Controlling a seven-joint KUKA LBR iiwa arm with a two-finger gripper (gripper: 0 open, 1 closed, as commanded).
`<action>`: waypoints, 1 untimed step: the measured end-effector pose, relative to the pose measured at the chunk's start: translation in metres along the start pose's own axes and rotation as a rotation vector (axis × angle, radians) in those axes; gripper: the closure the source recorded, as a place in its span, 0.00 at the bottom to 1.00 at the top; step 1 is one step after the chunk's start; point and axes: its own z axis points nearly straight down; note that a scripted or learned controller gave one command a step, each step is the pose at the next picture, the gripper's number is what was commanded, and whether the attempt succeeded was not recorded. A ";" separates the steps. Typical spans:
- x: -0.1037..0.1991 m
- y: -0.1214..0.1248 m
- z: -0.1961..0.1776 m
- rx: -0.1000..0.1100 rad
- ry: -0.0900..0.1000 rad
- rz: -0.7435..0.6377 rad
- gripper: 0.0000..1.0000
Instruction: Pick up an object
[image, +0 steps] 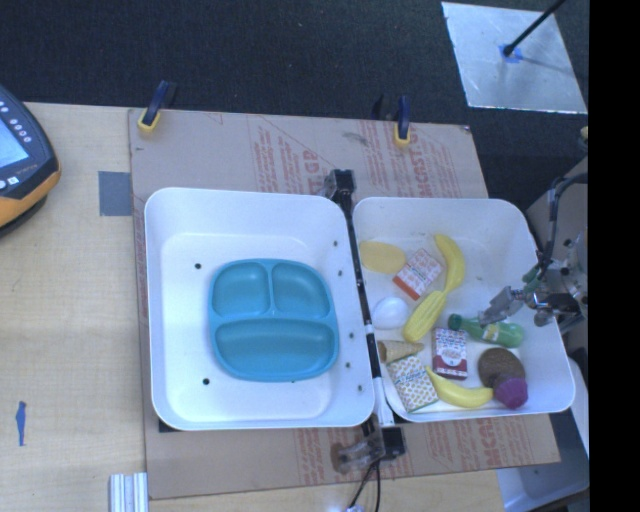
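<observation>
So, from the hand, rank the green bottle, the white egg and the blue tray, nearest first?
Measured from the hand in the camera view:
1. Green bottle, right bin, just below the hand.
2. White egg, right bin's left side.
3. Blue tray, left bin.

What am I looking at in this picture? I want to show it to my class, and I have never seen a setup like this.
This is one camera fixed above a workbench, looking down at a slant. On the bench sit two shallow white bins side by side. The left bin holds a blue divided plate. The right bin holds a jumble of toy food: two bananas, a corn cob, a white egg, a green bottle, a purple piece, a brown round piece and some small cartons.

The machine is a robot arm reaching in from the right. Its gripper, a two-finger claw, is low over the right bin, just above the green bottle. Its job is to pick up an object. Nothing can be seen between its fingers, so I would not say that it holds anything.
</observation>
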 end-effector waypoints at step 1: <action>0.077 0.054 0.076 0.002 0.002 -0.009 0.00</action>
